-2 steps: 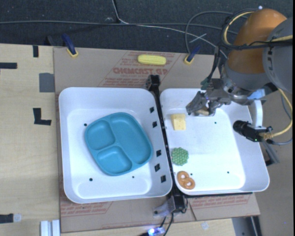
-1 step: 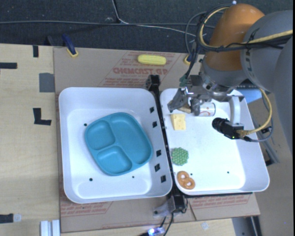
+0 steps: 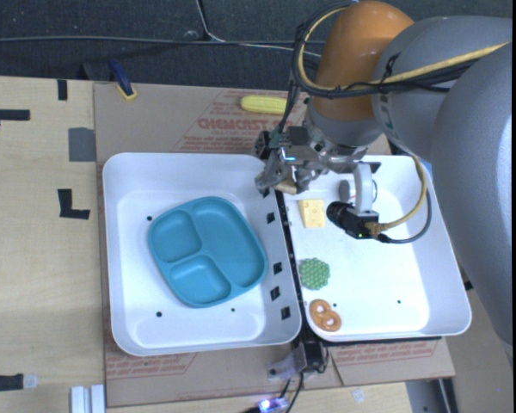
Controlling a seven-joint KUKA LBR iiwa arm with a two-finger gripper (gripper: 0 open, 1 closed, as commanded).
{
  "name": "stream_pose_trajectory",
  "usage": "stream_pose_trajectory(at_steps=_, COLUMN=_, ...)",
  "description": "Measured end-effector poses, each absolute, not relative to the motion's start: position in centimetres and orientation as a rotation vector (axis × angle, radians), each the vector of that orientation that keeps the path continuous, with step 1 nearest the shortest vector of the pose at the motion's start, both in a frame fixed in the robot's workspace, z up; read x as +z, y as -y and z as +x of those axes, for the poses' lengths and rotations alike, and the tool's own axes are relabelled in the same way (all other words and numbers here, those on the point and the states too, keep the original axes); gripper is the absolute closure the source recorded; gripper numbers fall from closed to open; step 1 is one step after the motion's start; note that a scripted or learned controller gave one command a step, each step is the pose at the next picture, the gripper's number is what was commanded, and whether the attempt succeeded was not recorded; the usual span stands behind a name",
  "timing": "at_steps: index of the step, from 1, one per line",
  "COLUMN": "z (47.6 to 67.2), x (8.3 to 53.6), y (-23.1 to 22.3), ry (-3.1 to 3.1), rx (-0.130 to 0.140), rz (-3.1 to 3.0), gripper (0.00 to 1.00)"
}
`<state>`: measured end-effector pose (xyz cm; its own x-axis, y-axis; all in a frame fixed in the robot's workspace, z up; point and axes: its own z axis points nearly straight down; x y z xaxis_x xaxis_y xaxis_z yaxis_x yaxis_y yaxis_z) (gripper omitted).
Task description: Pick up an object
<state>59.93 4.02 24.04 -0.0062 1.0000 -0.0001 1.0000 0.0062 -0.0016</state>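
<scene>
Cheese slice (image 3: 311, 212) just beside, perhaps under, gripper (image 3: 285, 172).

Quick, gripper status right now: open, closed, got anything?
Gripper: cannot be told from this view; it sits over the divide between the two bins, near the yellow cheese-like piece, with nothing seen between its fingers.

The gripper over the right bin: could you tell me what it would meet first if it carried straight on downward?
Probably the yellow block, which lies just below the gripper in the right bin; depth is unclear.
</scene>
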Motion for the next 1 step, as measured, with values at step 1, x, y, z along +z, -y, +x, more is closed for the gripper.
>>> stream_pose_trajectory(at_steps=1, z=60.51, x=21.92, y=-8.82, ry=2.225, rx=0.004, rz=-2.215, gripper=1.00)
